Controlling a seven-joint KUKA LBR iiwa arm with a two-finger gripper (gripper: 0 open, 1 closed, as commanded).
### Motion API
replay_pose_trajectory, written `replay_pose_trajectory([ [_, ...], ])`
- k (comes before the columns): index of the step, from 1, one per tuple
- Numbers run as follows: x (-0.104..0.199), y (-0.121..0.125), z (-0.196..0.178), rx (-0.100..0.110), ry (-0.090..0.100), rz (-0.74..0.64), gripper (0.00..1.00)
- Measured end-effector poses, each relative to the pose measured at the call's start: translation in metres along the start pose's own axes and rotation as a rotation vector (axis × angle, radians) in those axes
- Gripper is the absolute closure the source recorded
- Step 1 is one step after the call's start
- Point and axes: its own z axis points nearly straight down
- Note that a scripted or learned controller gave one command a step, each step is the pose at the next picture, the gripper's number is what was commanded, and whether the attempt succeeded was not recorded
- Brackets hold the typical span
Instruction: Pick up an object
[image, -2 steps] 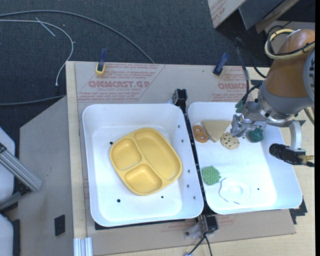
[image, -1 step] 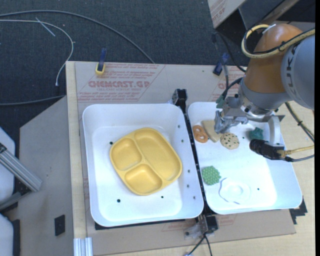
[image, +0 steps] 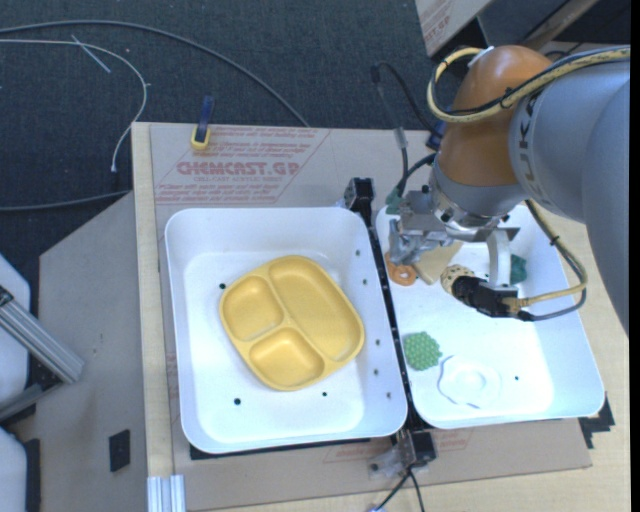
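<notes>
My gripper (image: 404, 252) is low over the far left corner of the right bin (image: 560, 390), close to the wall shared with the left bin. A small orange ring (image: 402, 273) lies right below it, next to a tan piece (image: 436, 264). A green bumpy ball (image: 421, 348) sits further forward by the left wall. A clear round lid (image: 467, 383) rests near the front. A small green item (image: 517, 268) shows at the right, partly behind a cable. The arm's wrist hides the bin's far part.
A yellow divided plate (image: 291, 320) lies in the middle of the left bin (image: 200, 400). A black and yellow cable fitting (image: 480, 292) hangs from the arm over the right bin. Cardboard (image: 250, 165) lies under both bins.
</notes>
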Motion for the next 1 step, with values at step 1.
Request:
replay_pose_trajectory([
  [1, 0.0531, 0.0111, 0.0056, 0.000, 0.000, 0.000, 1.00],
])
